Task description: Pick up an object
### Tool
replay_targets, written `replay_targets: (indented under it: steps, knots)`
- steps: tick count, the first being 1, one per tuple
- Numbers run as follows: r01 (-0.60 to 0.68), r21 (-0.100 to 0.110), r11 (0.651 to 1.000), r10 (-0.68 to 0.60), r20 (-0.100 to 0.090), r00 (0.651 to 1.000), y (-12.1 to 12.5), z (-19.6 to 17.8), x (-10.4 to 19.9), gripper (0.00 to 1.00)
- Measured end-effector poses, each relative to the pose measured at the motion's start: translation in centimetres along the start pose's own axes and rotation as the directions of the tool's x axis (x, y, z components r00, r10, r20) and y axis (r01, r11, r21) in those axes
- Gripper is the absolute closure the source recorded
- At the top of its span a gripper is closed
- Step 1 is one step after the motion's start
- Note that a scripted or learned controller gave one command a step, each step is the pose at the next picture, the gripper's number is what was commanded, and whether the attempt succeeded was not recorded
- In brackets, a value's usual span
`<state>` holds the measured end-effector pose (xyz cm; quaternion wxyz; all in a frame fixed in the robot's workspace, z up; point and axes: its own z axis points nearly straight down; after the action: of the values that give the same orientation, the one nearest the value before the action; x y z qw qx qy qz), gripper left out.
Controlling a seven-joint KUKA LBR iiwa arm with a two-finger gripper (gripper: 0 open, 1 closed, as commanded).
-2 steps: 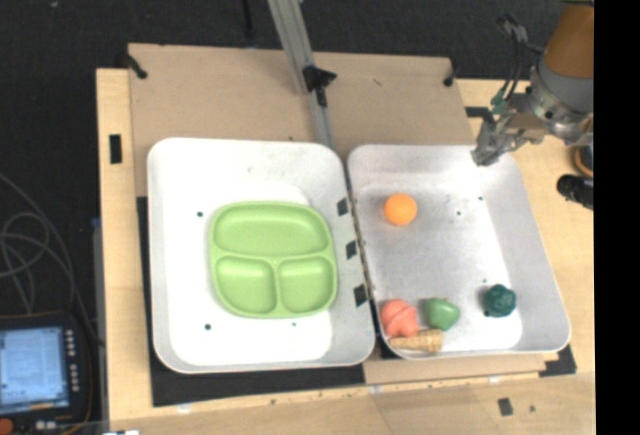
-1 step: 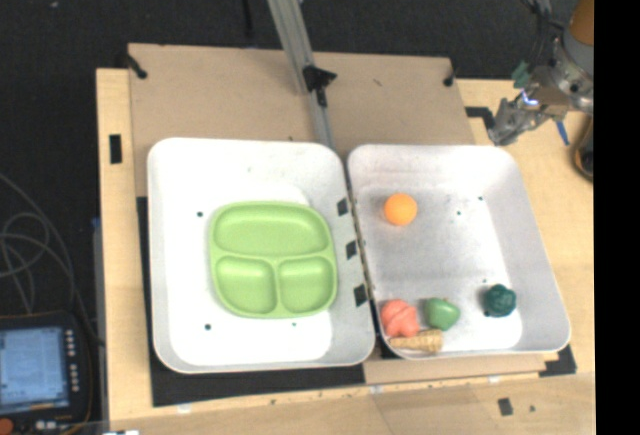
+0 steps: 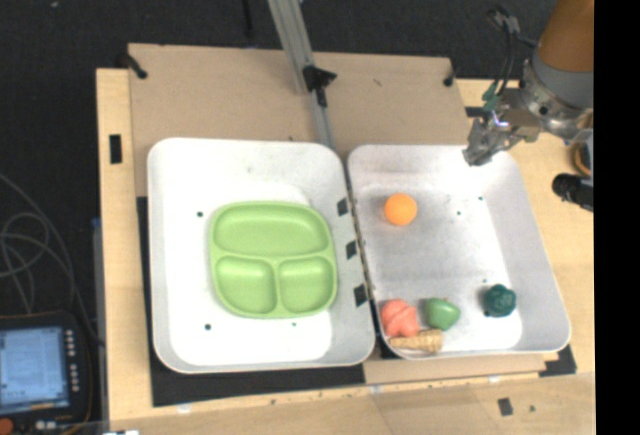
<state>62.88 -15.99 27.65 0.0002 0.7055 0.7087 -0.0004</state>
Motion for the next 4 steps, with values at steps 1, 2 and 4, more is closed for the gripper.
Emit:
replay_targets:
  steps: [1, 2, 4]
  knots:
    - [0.001, 0.000, 1.000, -0.001, -0.001, 1.000, -1.8, 1.5, 4.4, 1.00]
    - [0.003, -0.002, 1.000, -0.003, -0.002, 1.000, -3.3, 0.8, 9.6, 1.00]
    - [0.003, -0.001, 1.000, -0.003, -0.003, 1.000, -7.6, 1.6, 18.2, 1.00]
